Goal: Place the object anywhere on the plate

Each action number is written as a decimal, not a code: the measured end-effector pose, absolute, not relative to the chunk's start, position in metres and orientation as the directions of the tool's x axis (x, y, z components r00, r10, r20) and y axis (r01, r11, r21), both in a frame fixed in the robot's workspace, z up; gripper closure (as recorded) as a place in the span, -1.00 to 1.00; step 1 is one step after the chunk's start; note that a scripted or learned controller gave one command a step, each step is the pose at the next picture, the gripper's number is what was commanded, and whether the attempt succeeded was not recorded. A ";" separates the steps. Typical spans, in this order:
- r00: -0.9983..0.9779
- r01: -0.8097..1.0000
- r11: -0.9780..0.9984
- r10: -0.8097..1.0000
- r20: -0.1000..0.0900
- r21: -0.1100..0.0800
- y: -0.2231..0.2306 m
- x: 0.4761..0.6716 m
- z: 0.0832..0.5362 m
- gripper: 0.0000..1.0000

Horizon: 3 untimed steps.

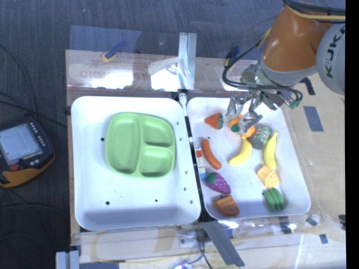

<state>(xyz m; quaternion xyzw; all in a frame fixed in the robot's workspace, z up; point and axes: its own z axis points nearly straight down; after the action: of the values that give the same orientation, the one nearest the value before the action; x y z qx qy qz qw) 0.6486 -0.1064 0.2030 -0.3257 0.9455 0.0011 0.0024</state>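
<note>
My gripper [242, 115] hangs open over the small orange toy carrot [244, 120], and crowded toys nearby could make me miss.

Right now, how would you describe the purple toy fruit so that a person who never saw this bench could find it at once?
Look at the right-hand white bin, the one full of toy food, not the one with the green plate. Go to its left wall, lower half. The purple grape bunch lies there, between the orange sausage above and the brown piece below; it is the one purple thing.
</note>
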 end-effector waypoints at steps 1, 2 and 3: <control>-0.844 -0.536 0.844 -0.536 -0.002 0.002 -0.040 0.598 0.183 1.00; -0.841 -0.541 0.841 -0.541 -0.001 0.002 -0.002 0.536 0.184 1.00; -0.765 -0.644 0.765 -0.644 -0.005 0.002 0.072 0.617 0.184 1.00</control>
<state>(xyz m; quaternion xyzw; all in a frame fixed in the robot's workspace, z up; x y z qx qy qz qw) 0.6174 0.0720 0.1838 -0.3426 0.9395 0.0019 0.0020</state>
